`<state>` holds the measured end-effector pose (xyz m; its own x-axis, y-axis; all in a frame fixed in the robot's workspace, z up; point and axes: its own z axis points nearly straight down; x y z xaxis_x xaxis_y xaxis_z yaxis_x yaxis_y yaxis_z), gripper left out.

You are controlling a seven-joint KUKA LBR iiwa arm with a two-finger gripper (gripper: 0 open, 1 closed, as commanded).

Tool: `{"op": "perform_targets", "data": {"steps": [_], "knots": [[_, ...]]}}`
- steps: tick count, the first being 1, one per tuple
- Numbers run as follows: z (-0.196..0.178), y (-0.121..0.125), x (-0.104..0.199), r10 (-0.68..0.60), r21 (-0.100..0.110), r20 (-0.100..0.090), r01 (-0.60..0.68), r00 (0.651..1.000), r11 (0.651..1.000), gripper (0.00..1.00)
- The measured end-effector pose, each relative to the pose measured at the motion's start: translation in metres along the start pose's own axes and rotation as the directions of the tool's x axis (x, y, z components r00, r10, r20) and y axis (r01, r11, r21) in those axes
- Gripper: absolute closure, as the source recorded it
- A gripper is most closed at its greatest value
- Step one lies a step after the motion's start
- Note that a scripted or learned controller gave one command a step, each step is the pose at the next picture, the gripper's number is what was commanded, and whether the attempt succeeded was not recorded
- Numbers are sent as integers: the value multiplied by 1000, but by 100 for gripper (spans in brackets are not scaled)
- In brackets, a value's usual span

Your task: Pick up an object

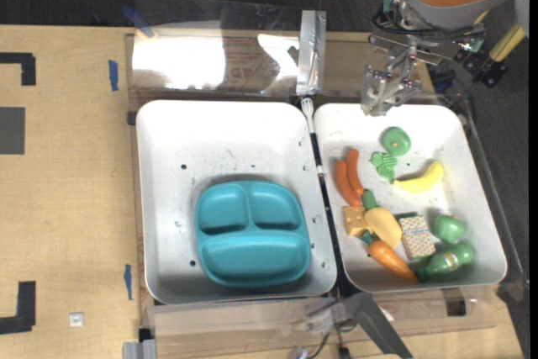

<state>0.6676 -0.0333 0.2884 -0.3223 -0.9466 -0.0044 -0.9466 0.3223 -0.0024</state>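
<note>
Claw [383, 97], fingers seemingly apart and holding nothing, is hovering over right bin's [483, 181] far edge near green round toy [394, 140]: light, stiff, probably slippery, grip across its middle.

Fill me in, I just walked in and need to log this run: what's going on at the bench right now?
The arm is reaching in from the right, with its gripper above the far edge of the right bin. Nothing is visible between its fingers, so nothing has been picked up yet. The right bin holds a pile of toy food: a banana, a green round piece, a red sausage, a carrot and others. The left bin holds a teal divided tray.
</note>
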Motion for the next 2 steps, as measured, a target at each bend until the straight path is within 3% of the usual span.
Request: {"op": "perform_targets", "data": {"steps": [1,2], "knots": [[3,4,-13,-208,0,0,208,978,978,100],[-10,13,-39,-261,5,2,261,965,965,100]]}}
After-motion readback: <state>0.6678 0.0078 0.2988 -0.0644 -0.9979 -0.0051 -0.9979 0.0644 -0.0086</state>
